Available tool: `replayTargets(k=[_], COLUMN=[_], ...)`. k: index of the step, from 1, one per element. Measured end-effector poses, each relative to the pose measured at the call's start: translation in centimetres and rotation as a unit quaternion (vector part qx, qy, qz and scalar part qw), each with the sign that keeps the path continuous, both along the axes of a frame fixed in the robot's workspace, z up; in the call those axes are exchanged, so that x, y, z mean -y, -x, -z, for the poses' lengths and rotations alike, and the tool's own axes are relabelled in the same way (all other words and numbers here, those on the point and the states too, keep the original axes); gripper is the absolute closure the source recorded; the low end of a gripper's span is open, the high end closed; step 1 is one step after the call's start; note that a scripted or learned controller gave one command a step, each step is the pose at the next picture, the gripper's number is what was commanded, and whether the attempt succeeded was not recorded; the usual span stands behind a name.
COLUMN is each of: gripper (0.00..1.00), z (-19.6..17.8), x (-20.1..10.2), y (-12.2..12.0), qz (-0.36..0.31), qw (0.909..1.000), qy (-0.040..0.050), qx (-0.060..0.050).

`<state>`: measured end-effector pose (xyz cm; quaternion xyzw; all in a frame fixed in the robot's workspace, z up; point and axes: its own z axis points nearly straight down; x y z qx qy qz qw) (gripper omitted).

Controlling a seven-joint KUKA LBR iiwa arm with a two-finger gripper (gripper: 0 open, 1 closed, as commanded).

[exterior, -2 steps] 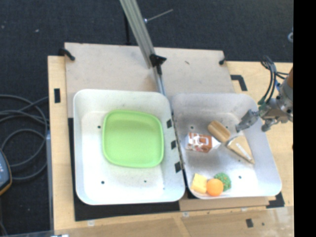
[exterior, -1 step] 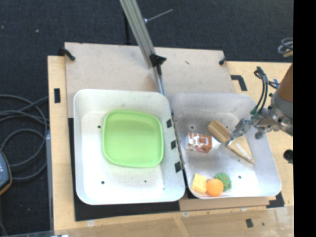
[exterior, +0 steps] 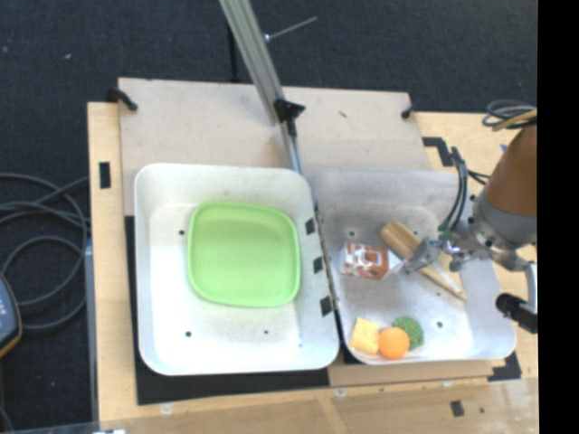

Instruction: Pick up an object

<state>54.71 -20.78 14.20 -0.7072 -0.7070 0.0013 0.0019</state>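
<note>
Camera view, from above and at a slant: the left bin (exterior: pixel 163 197) holds a green plate (exterior: pixel 244 253), while the right bin (exterior: pixel 362 197) holds a wooden cylinder (exterior: pixel 398 238), a small brown-and-white packet (exterior: pixel 365 261), a yellow block (exterior: pixel 365 337), an orange ball (exterior: pixel 393 343) and a green piece (exterior: pixel 412 330). The gripper (exterior: pixel 432 256) is low in the right bin, touching or just beside the cylinder. Nothing is seen lifted, so the pick appears undone; whether the gripper is spread or closed cannot be told.
</note>
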Motion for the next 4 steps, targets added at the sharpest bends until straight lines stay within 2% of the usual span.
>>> replayTargets(k=[1, 2, 4], gripper=[0.00, 1.00, 1.00], z=[4.0, 2.8, -6.9], x=[0.2, 0.2, -0.3], y=[-0.1, -0.2, -1.0], qz=[0.001, 0.001, 0.000], qw=[1.0000, 1.0000, 1.0000], qy=[0.0020, 0.0021, 0.0012], qx=[0.004, 0.006, 0.005])
